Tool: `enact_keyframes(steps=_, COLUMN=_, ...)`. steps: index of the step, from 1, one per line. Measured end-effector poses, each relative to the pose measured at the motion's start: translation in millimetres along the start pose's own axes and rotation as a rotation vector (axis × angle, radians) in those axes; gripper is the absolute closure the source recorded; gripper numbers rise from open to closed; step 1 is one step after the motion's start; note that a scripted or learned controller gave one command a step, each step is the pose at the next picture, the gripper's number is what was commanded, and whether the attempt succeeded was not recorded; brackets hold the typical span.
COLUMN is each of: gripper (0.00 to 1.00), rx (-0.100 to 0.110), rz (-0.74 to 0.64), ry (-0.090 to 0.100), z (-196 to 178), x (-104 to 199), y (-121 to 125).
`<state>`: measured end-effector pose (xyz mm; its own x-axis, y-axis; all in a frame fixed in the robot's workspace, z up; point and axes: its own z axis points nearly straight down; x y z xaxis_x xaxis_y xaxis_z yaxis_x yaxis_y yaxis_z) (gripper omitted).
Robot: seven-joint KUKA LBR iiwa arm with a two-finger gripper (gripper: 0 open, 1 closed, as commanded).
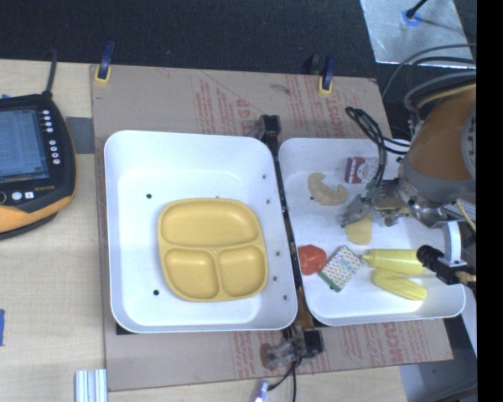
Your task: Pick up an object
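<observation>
The right bin holds several small items: a tan curved piece, a red and white packet, a pale yellow block, a red lump, a speckled white card, and two yellow corn cobs. My gripper is low in this bin, just above the pale yellow block, between it and the packet. Its dark fingers point left. The arm's grey body and orange band cover the bin's right side.
The left bin holds a yellow divided tray. A teach pendant lies on the bench at far left. Cables loop over the right bin's back edge. Clamps pin the cardboard mat at the top edge.
</observation>
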<state>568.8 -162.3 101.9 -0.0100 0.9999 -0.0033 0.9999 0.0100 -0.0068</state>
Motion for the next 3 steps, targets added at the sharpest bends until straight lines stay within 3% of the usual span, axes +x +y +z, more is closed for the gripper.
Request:
enact_keyframes(steps=1, gripper=0.0, rx=-0.001, rz=0.004, ry=0.003, z=10.1, x=-4.8, y=1.1)
enact_keyframes(steps=2, gripper=1.0, rx=0.0, rz=0.001, ry=0.001, z=-0.5, x=-6.0, y=1.0)
enact_keyframes(steps=3, gripper=0.0, rx=0.001, rz=0.0, ry=0.001, z=-0.4, x=-6.0, y=0.9)
